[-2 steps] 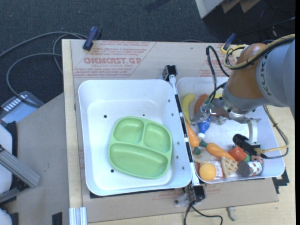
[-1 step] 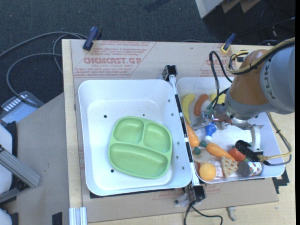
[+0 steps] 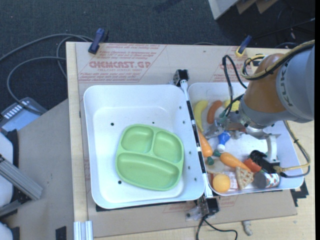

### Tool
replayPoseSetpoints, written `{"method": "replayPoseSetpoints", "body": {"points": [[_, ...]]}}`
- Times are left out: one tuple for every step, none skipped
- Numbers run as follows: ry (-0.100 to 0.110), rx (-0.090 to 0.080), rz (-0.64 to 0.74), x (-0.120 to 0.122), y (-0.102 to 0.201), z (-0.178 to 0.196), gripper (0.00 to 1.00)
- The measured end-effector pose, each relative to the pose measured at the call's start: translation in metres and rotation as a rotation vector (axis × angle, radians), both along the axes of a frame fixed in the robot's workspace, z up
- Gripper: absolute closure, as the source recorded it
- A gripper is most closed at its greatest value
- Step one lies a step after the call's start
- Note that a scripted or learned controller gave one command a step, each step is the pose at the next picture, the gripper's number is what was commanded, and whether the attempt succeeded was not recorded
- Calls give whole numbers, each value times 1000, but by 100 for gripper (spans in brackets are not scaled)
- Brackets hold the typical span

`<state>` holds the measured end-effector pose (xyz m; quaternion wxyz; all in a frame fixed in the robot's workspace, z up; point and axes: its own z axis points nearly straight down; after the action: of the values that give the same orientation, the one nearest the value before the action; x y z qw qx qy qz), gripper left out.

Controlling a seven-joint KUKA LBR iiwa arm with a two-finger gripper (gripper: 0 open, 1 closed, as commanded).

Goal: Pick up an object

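Right bin: toy food heaped at its left and front — banana, red sausage, two carrots, orange, waffle, can. Tool low among them beside a small blue-capped bottle; grip state cannot be told. Left bin: one green divided plate. Both on the bench.

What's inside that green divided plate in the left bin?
Nothing that I can see: all three compartments of the green plate look bare. It lies flat in the left bin. Whatever might be under the plate is covered by it.
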<state>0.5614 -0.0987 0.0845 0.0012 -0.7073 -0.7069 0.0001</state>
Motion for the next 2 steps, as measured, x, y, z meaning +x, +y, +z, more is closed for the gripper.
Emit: {"method": "replayPoseSetpoints", "body": {"points": [[-4,-2,1,22,1,0,0],[-5,-4,-1,-14,6,1,0]]}}
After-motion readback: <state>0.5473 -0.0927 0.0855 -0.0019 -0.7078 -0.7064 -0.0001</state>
